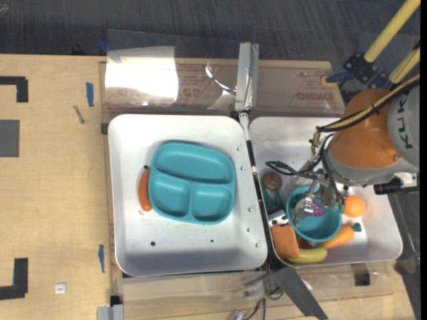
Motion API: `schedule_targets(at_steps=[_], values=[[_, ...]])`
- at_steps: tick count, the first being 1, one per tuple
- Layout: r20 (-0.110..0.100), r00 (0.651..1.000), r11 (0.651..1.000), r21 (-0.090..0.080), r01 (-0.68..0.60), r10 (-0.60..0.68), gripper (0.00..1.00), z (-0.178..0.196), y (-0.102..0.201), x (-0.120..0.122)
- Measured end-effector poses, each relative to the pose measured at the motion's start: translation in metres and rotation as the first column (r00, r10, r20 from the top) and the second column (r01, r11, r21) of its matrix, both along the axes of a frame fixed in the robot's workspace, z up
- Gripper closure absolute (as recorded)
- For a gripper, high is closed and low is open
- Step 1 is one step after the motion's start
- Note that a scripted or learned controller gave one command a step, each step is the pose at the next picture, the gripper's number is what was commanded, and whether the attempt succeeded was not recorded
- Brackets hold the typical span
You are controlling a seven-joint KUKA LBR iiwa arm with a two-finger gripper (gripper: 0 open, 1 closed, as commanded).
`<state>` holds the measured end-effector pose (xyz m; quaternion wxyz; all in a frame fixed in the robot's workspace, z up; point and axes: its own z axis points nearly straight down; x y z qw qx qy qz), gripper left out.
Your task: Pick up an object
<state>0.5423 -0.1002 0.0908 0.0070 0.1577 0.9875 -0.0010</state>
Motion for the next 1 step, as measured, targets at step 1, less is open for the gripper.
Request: schedule_targets(at_steps=[1], values=[[0.012, 0.994, 0.994, -0.003, 0.11, -0.11, 0.0, 0.0014, -0.0009, -0.0233]])
